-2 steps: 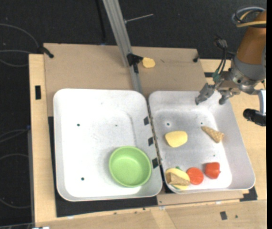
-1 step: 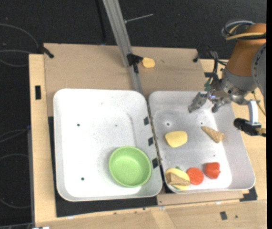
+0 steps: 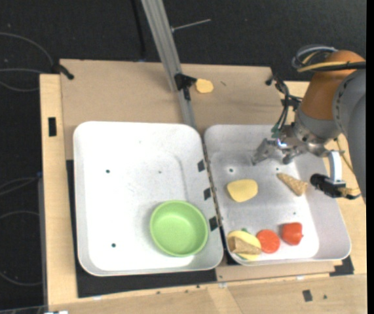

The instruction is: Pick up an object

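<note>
Right white bin has a flat pale yellow oval mid-floor, a tan wedge-shaped piece just right of it, and along the front a yellow-and-tan chunk, small red-orange ball and red lump.

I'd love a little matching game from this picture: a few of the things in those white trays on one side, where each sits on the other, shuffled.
Things:
1. round green plastic bowl
2. pale yellow rounded lump
3. small red block-shaped toy
4. tan wedge-shaped piece

Places:
A. near front corner of the right tray, farthest right of the items there
B. left tray, near its front
C. middle of the right tray
D. right tray, just below the claw

Pairs: 1-B, 2-C, 3-A, 4-D
</note>
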`<state>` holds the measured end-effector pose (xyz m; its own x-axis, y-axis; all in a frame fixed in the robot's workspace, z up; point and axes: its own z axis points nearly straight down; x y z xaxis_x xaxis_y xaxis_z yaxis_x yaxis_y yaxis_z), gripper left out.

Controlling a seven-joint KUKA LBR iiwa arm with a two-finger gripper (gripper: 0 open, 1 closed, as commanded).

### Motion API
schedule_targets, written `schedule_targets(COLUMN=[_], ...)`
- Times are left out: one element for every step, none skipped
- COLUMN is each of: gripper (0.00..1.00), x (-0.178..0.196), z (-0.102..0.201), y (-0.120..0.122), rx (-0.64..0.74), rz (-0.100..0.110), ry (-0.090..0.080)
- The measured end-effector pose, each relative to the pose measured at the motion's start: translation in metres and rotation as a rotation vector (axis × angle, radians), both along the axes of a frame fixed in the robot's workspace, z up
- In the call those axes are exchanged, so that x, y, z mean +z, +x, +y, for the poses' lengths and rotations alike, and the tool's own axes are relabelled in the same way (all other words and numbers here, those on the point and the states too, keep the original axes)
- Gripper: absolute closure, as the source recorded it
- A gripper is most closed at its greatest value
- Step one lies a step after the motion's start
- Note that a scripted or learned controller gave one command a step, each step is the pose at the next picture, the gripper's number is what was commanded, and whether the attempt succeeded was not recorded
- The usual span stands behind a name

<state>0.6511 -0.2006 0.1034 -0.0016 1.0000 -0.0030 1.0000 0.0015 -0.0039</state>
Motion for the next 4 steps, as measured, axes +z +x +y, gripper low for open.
schedule_targets(gripper=[1.00,1.00,1.00,1.00], x=[0.015,0.065,0.130,0.159], z=[-0.001,0.006,0.003,0.002], y=[0.002,-0.002,0.004,0.005], rx=[0.001,0.003,0.003,0.005], rz=[-0.007,-0.011,-0.013,-0.009], ry=[-0.003,0.003,0.001,0.002])
